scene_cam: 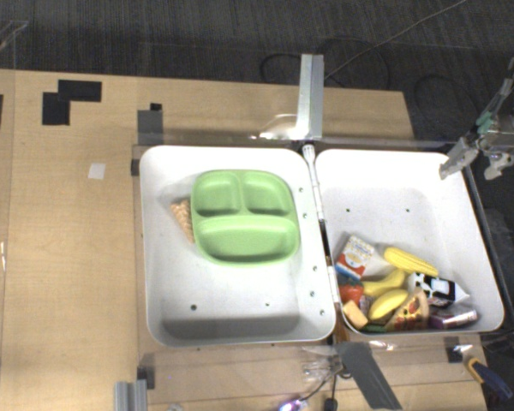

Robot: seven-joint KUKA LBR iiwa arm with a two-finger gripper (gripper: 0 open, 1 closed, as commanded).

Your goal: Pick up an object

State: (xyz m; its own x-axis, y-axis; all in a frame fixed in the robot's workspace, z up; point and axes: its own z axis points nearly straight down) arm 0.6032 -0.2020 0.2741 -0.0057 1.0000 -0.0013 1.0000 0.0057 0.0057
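We look down on a wooden surface (68, 255) bearing two white bins side by side.

Going from largest down: we see the left bin (163, 306) carrying a green divided plate (242, 215), with a tan textured object (182, 219) tucked just beside the plate's left edge. The right bin (394, 187) has its clutter piled in the near corner: a white carton (356, 253), a corn cob (409, 259), two bananas (387, 293), a red piece (351, 295) and a dark purple item (454, 318), all touching or overlapping. The pincer (488, 157) hangs over the right bin's far right corner, well apart from the pile; we cannot tell whether it is released or clenched.
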